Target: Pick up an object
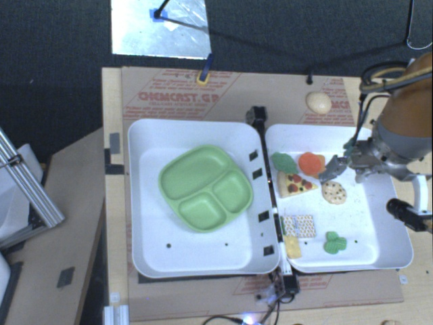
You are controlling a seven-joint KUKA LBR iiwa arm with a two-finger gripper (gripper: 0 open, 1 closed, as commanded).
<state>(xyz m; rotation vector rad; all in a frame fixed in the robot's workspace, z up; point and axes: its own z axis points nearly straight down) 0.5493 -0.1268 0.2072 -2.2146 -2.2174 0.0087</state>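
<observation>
Landmark: cookie (pixel 333 192), flat in right bin (pixel 385 249). Nearer than it: green broccoli piece (pixel 334 243), checkered cracker (pixel 299 225), yellow piece (pixel 292 247) by the divider. Left of cookie: pizza slice (pixel 295 184). Beyond cookie: orange tomato (pixel 311 162), green leaf (pixel 284 161). End effector (pixel 333 168) hovers just above cookie's far edge; opening cannot be judged, nothing seen held. Cookie likely light, stiff, thin, 1 disc: pinch across opposite rims. Left bin (pixel 145 202) holds green plate (pixel 205 188).
</observation>
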